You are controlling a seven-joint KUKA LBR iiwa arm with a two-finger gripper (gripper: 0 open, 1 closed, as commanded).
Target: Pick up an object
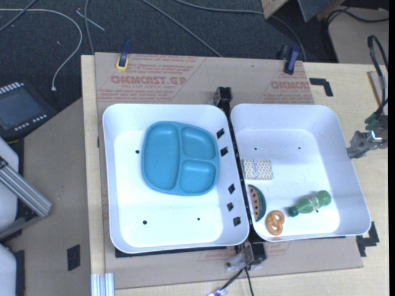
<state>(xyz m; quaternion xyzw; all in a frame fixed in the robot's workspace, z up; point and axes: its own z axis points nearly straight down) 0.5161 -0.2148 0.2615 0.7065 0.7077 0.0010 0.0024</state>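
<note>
Green and still untouched, the toy bottle (310, 203) lies at about five o'clock in the right bin (345, 165), with a pretzel (274, 222), watermelon slice (255, 202) and patterned card (257, 169) nearby; nothing is lifted, so the whole pick remains. The gripper's (364, 142) state cannot be told.

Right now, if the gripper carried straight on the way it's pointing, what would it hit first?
Probably the right rim of the right bin. The gripper sits just outside it, seemingly pointing left, but its height and tilt are unclear.
</note>
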